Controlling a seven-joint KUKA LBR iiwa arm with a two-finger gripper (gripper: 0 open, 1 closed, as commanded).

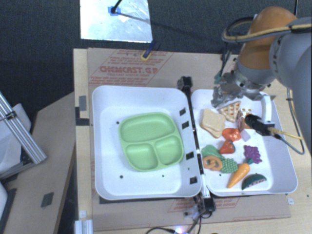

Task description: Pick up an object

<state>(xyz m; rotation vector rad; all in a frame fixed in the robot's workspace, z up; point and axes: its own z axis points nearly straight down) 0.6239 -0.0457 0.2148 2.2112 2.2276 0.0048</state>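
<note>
In the right bin, gripper low over the waffle, partly covering it, finger state impossible to tell.

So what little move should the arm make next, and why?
Probably a short drop straight down: the gripper hovers at the far end of the right bin, just above the waffle toy, and nothing shows between its fingers.

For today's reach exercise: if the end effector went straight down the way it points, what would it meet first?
Most likely the waffle piece, which lies right under the end effector in the right bin, with the bread slice just beside it. Depth is hard to judge from this slanted view.
</note>
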